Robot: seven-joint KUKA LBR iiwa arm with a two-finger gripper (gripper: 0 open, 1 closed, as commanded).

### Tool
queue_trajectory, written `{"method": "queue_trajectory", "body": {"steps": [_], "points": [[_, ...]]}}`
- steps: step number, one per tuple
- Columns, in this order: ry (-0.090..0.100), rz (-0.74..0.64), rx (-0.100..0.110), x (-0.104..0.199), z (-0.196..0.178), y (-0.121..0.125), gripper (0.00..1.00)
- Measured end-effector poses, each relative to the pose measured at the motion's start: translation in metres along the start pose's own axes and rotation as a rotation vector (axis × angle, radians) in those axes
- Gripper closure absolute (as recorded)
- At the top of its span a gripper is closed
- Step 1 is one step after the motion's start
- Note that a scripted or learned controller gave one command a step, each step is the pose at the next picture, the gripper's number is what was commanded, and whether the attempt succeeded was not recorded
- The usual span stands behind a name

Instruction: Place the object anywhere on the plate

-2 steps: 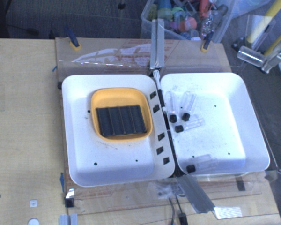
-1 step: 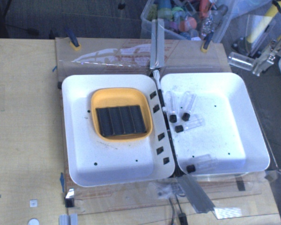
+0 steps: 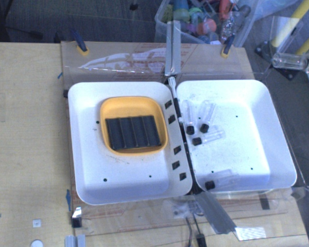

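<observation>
Nearest the camera, on the wooden tabletop (image 3: 20,138), a flat grey strip (image 3: 216,216) lies slantwise just past the near rims of the two bins, with a dark cable (image 3: 195,233) beside it and a pale label (image 3: 252,233) to its right. At the near left corner a few small metal bits (image 3: 74,220) sit on the bare wood.

Further in come the two white bins, touching along their inner walls. The left bin (image 3: 87,179) holds a yellow plate (image 3: 108,109) set toward its far half. On that plate lies the black ribbed slab (image 3: 133,131) — flat, within the plate's rim, its ridges running near to far. A row of small black tabs (image 3: 176,150) runs down the seam between the bins.

The right bin (image 3: 257,153) holds several clear vials (image 3: 205,110) with black caps, clustered near its inner wall toward the far half; some lie touching one another. One more clear vial (image 3: 222,178) lies apart, by the near wall, its black cap toward the seam.

Beyond the bins a brown board (image 3: 118,60) carries a crumpled clear sheet, with a blue clamp (image 3: 81,46) at its left and another (image 3: 227,45) at its right. Farthest off, a clear tub (image 3: 206,12) stands full of coloured toys.

As for the claw — wide, narrow or holding something — I cannot tell.
</observation>
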State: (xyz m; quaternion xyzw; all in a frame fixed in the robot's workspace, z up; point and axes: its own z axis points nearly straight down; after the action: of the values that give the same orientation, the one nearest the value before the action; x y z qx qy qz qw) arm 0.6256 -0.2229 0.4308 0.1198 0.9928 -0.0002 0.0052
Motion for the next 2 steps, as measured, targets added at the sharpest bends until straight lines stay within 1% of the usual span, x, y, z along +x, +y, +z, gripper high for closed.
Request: {"method": "queue_trajectory", "body": {"steps": [1, 2], "points": [[-0.001, -0.344, -0.001, -0.0337, -0.0058, 0.0098, 1.0], [-0.002, -0.735, -0.002, -0.0412, -0.0057, 0.0114, 1.0]]}}
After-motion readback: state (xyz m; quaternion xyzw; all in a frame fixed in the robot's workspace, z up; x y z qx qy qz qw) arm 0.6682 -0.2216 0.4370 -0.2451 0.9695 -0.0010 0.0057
